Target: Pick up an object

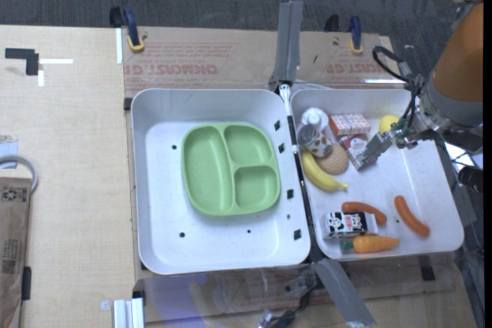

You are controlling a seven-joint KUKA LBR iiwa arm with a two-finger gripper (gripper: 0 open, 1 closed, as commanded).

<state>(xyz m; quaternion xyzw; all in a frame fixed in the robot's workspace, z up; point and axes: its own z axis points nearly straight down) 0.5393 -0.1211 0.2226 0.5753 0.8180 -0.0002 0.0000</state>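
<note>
The bench (69,165) holds two white bins side by side. The left bin (154,242) holds one green plate (231,167) with three parts. The right bin (430,196), just beside the green plate's bin, holds many small things: one yellow banana (321,173), one round cookie (333,160), one small bottle (313,129), one red and white box (350,124), one yellow lemon (388,124), two orange sausages (364,210) and (411,215), one carrot (370,243) and one little cow carton (344,223). The grey arm (461,81) reaches in from the right, far from the green plate. Its end effector (372,152) hangs low over the right bin near the box. Its fingers are too blurry to tell if they pinch anything.
</note>
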